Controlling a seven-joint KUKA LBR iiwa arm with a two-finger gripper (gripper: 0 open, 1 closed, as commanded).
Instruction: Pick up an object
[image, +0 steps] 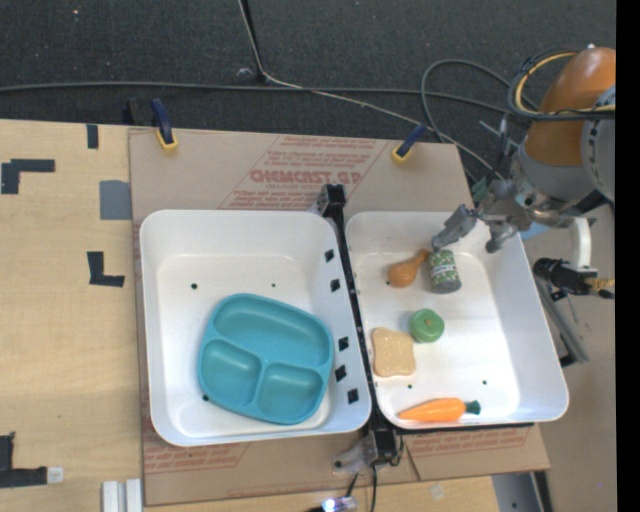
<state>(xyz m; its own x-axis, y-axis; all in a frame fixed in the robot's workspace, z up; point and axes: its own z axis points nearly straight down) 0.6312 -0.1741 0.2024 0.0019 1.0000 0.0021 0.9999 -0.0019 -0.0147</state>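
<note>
1. We see a tabletop (60, 330) bearing two white bins side by side.
2. The left bin (160, 300) holds a blue tray (265, 358).
3. The right bin (520, 340) holds a can (443, 270), chicken leg (406, 269), green fruit (427, 325), bread (393, 353) and carrot (436, 409).
4. Our gripper (472, 232) hangs spread and empty above the right bin's far edge, just beside the can.

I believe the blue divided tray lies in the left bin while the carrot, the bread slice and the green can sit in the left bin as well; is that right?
Not quite. The camera view shows the blue divided tray in the left bin, but the carrot, the bread slice and the green can sit in the right bin, not the left one.
</note>
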